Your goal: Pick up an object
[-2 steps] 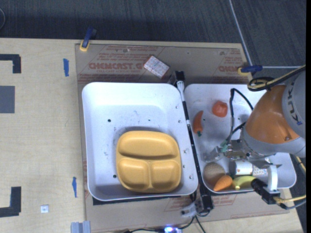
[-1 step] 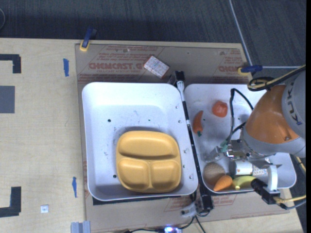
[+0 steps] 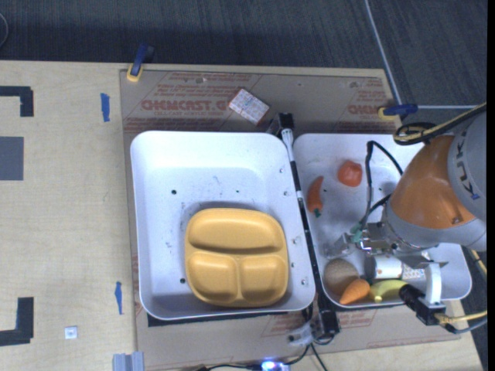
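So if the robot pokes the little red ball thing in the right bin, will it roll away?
Probably, yes. The red round object looks smooth and ball-shaped, so a nudge would likely send it rolling across the flat floor of the right bin. It sits apart from the other items, so little would stop it. Its rounded sides may slip from fingers.

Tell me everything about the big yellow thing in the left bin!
The yellow tray is a smooth, plastic-looking food tray with rounded corners. It lies upside down, so its three compartments bulge upward: one long one across the far side and two smaller ones side by side on the near side. It rests flat on the floor of the left white bin, toward the near right corner. Nothing else touches it, and the arm is away over the other bin.
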{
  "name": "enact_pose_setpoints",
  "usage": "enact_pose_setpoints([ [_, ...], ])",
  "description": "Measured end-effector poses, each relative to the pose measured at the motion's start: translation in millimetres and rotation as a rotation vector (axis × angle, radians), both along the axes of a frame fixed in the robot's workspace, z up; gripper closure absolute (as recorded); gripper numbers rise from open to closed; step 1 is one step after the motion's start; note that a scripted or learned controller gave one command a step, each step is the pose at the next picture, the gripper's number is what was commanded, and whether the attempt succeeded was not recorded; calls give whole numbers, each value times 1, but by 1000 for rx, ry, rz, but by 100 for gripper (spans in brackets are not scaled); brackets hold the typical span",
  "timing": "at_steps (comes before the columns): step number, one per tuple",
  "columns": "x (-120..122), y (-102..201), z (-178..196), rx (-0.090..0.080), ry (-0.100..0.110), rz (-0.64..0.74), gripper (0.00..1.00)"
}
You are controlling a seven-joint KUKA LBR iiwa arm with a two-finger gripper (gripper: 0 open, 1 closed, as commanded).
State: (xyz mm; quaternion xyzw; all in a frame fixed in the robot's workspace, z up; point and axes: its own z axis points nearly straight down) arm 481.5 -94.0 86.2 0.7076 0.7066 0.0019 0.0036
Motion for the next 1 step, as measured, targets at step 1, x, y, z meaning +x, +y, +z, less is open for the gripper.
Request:
enact_pose_setpoints([
  [1,0,-1,0,1,0,1,0],
])
